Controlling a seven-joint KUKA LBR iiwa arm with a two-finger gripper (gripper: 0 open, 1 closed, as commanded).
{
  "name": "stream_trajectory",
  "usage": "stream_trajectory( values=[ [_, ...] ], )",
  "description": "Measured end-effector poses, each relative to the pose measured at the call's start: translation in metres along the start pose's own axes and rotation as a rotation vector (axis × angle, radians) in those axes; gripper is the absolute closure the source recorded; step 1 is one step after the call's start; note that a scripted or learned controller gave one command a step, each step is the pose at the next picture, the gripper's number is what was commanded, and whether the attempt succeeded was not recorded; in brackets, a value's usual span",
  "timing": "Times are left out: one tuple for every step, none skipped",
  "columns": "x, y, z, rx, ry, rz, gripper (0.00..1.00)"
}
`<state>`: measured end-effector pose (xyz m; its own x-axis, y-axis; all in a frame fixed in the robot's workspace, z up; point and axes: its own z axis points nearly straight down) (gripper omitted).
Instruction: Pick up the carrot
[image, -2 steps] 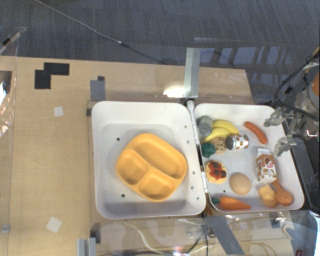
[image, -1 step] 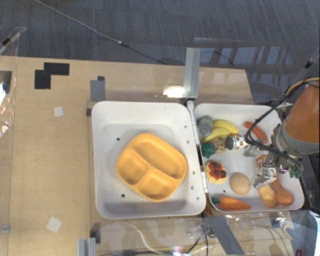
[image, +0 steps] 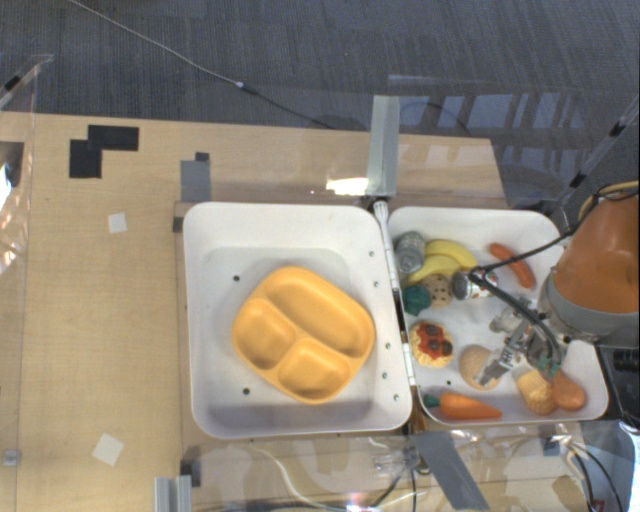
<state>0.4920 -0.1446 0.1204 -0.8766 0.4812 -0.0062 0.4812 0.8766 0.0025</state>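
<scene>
We hang our gripper (image: 505, 362) low in the right bin (image: 480, 222), over a tan lump (image: 476, 365) just above the carrot (image: 468, 406) at the front rim, its grip state unreadable from here.

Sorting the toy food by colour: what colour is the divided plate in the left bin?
Yellow-orange; the plate shows best in the camera view.

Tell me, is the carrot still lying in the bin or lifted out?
Still in: the carrot lies flat on the right bin's floor by its near edge, apart from the gripper.
</scene>
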Motion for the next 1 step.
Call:
stream_trajectory(
  values=[
    [0.0136,0.0247,0.0302,-0.002,-0.012,0.027,0.00]
  ],
)
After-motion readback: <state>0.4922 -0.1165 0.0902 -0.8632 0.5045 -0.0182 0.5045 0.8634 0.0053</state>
